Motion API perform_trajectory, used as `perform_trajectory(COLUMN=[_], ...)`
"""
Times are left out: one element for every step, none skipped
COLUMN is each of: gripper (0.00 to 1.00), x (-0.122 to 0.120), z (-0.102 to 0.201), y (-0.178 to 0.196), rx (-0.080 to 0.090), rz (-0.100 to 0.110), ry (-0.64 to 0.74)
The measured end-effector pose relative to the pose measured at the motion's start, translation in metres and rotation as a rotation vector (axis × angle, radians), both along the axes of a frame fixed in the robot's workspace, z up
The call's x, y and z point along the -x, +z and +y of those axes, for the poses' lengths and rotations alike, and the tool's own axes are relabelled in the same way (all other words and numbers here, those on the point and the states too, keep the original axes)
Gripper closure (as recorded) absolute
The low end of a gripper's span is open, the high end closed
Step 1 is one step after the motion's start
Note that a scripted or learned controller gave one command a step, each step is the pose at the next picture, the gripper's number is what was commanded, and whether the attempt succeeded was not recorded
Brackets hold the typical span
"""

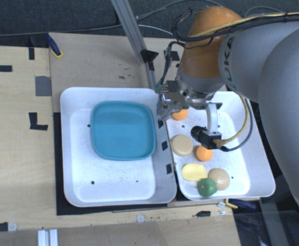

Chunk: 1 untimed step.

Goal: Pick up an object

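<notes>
Landmark: you have the blue plate (122,130) lying flat in the left bin (72,137); every place below is given from it.
Arm: your grey arm (272,70) comes in from the plate's right, its orange band (208,40) above the wrist, beyond the plate's upper right corner.
Gripper: you see the gripper (176,109) just right of the plate's upper right corner, over the near-left corner of the right bin (257,178); it is too hidden by the wrist for you to tell how it is set.
Orange piece: a small orange object (180,115) sits directly under the gripper, just right of the plate's top edge; you cannot tell whether it is touched.
Beige disc: a round pale item (182,145) lies right of the plate's lower right corner.
Orange ball: a second orange item (204,154) sits further right, beside the beige disc.
Yellow piece: a pale yellow item (194,171) lies below and right of the plate.
Green ball: a green ball (207,187) touches a tan round item (219,177), both lowest and furthest from the plate.
</notes>
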State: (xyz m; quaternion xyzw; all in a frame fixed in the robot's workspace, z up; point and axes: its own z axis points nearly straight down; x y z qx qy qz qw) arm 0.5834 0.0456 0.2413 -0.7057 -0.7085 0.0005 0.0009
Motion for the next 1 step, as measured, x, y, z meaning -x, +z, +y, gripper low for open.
perform_trajectory(gripper=[1.0], x=[-0.0035], z=[0.0424], y=[-0.0089], rx=[0.0], rz=[0.0], ry=[0.0])
